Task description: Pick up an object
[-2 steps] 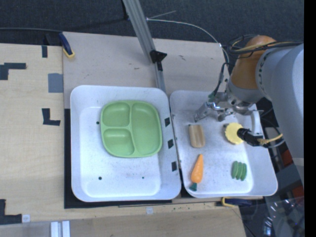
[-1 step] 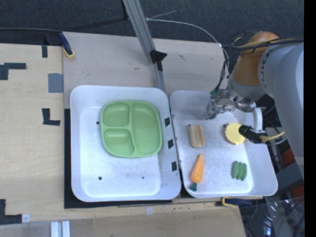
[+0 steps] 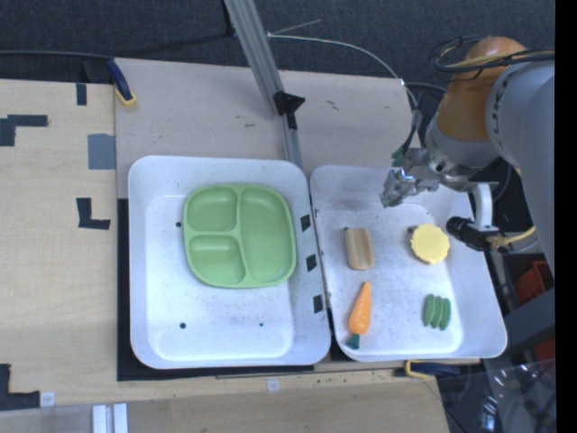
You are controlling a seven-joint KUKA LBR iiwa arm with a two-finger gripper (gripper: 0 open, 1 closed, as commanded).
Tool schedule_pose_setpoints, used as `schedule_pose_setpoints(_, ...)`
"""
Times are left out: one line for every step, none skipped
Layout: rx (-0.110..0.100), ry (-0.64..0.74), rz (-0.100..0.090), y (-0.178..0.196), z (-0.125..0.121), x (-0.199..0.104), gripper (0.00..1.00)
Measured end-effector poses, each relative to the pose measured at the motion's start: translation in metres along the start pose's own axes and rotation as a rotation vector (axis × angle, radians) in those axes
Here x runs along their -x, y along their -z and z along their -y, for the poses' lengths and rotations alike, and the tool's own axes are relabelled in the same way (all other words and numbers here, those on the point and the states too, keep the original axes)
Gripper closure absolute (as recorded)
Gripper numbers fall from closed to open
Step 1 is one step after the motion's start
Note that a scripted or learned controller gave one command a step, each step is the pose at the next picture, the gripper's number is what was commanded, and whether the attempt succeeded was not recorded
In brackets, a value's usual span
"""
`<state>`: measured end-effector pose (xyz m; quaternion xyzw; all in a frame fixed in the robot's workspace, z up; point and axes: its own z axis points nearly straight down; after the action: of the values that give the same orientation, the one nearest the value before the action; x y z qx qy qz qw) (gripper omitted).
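- The gripper (image 3: 398, 190) hung over the far part of the right bin (image 3: 478, 336), near its back rim, and nothing showed between its tips; whether it was spread or closed could not be told from this slanted view.
- It touched none of the toys, so no object had yet been picked up, and the pose read as a hover before a descent.
- Nearest to it lay the tan bread-like piece (image 3: 359, 247), below and slightly left, flat on the bin floor with its long side running away from the camera.
- The yellow round toy (image 3: 429, 244) sat just to the right of that, below the wrist and beside a black fitting on the arm.
- Farther toward the near rim lay the toy carrot (image 3: 361, 308), leaf end nearest the camera, and the green pea-pod-like toy (image 3: 436, 311), well apart from each other.
- The four pieces lay spread with bare floor between them, probably so that two fingers could close on one without nudging another.
- The left bin (image 3: 144, 269) held a green divided plate (image 3: 240, 234), apart from the candidates.
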<state>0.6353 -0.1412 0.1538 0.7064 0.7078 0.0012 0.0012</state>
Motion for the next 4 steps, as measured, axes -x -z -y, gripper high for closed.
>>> schedule_pose_setpoints(0.001, 0.000, 0.001, 0.047, -0.008, 0.004, 1.00)
schedule_pose_setpoints(0.001, 0.000, 0.001, 0.090, -0.010, 0.004, 1.00)
schedule_pose_setpoints(-0.004, 0.004, -0.002, 0.097, -0.005, -0.047, 1.00)
schedule_pose_setpoints(-0.005, 0.006, -0.002, 0.088, -0.003, -0.111, 1.00)
